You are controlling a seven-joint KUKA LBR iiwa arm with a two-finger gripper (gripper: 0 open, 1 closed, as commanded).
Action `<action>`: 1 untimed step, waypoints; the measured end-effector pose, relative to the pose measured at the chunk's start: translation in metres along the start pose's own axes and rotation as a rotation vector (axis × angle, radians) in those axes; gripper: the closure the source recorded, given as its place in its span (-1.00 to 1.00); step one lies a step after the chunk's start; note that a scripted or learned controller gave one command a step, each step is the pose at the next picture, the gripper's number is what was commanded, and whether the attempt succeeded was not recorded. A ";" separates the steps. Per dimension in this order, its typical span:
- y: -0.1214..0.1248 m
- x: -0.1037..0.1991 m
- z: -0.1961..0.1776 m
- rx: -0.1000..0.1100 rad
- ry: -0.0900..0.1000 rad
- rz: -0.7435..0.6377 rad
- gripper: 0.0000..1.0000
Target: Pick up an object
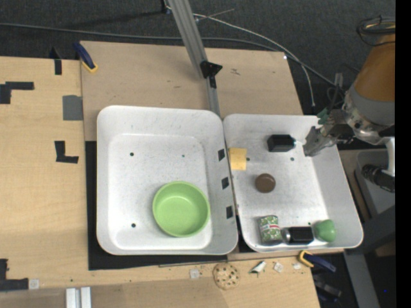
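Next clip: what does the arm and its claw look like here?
The arm is a rounded grey body with a broad orange band above the wrist. Thin cables run beside the wrist. The claw is small, grey metal, with a speck of green near its base.

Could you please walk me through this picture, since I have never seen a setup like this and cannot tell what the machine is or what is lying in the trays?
This is one photo from a fixed camera above a workbench, looking down at a slant. The machine at the right edge is a robot arm, grey and orange, and its job is to pick something up. At its end is a two-finger gripper, hovering over the right edge of the right bin; I see nothing held in it.

Two shallow white trays sit side by side. The left bin holds a green bowl. The right one holds a small black block, a yellow block by the left wall, a brown round object, and along the near edge a green-labelled can, a dark object and a green ball.
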State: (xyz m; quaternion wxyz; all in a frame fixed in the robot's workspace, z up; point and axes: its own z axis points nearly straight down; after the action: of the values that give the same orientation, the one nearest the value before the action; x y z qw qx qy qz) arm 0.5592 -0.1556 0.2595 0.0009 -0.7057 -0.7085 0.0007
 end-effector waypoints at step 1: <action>-0.002 0.046 0.010 0.002 0.001 -0.001 1.00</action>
State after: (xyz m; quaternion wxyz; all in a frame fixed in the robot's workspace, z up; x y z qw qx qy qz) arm 0.5567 -0.1096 0.2492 0.0022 -0.7055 -0.7087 0.0011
